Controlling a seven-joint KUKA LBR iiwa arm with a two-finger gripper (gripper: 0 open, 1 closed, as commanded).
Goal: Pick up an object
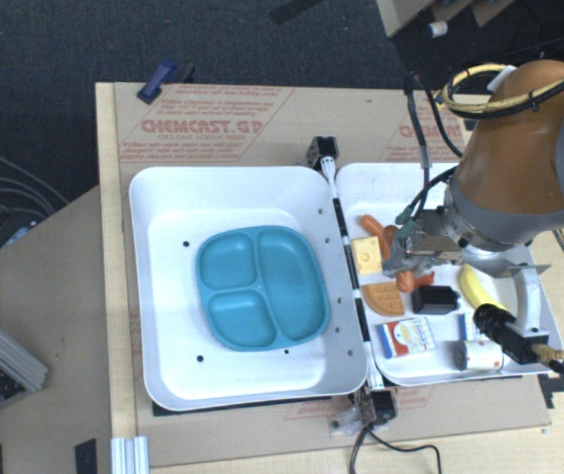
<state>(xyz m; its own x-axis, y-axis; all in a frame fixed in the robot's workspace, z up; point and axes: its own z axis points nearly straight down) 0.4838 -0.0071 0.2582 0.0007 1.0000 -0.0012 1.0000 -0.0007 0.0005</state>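
My gripper hangs low over the middle of the right bin, with the arm coming in from the right. Just below it lies a small red piece. An orange carrot-like piece and a yellow cheese square lie to its left. A tan wedge and a small black block lie nearer the front. A yellow banana sits to the right, partly under the arm.
The left bin holds a blue divided plate. At the front of the right bin lie a white, red and blue carton and a white tube. A black clip sits at the bins' far joint.
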